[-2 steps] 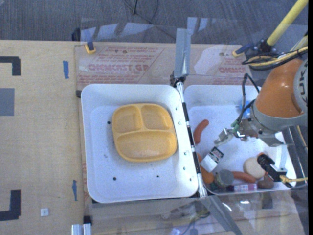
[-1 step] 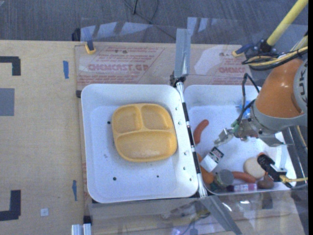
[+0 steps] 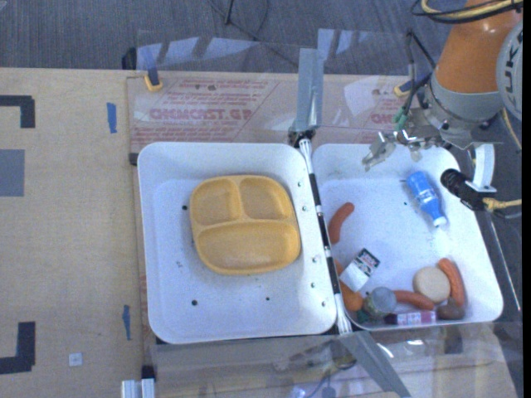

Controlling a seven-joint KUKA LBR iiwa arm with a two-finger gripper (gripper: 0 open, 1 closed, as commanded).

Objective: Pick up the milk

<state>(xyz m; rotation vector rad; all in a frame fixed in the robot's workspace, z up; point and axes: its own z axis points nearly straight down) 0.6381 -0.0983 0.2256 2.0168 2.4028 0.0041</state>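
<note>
Two white bins side by side: the left bin (image 3: 158, 222) holds a yellow three-part plate (image 3: 245, 223), and the right bin (image 3: 489, 280) holds the milk (image 3: 360, 270), a small white carton with a dark label too small to read, lying near the bin's left wall toward the near side. Around it lie a sausage (image 3: 340, 220), a blue bottle (image 3: 426, 197) at the far right, a bun (image 3: 431, 283) and carrots (image 3: 413, 298). The gripper (image 3: 383, 150) hangs over the right bin's far edge, well apart from the milk, its fingers spread and grasping nothing; faint red print on the board (image 3: 207, 110) behind the bins cannot be read.
</note>
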